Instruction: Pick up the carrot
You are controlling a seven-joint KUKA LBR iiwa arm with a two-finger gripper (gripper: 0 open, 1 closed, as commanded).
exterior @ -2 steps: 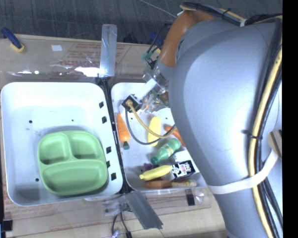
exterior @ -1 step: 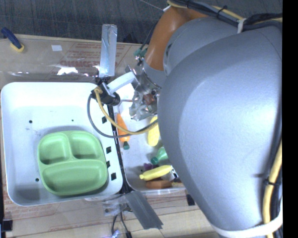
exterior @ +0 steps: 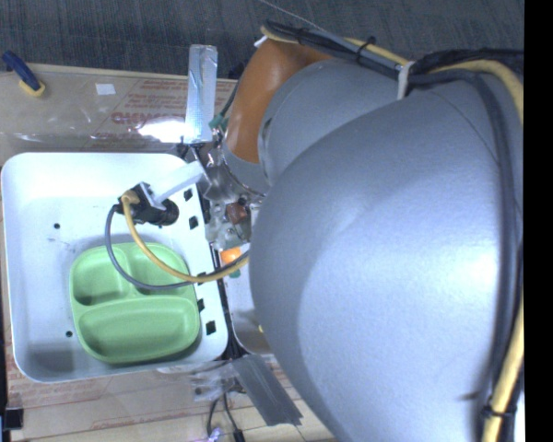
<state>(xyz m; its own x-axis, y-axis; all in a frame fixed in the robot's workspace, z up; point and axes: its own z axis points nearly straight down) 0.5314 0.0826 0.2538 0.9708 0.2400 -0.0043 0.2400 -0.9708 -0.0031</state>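
carrot (exterior: 229, 252): a small orange patch shows just right of the wall between the two bins, tucked under the arm (exterior: 387, 247), apparently lying in the right bin. most of it is hidden.

gripper (exterior: 223, 212): hangs directly above that patch, partly masked by the wrist; cannot tell how it is set or whether it has anything.

step in hand, as judged: closing on the carrot. doing it well means descending clear of the dividing wall and centring on the carrot before lifting.

left bin (exterior: 28, 247): holds a green divided tray (exterior: 134, 307), compartments bare; a cable loops over it.
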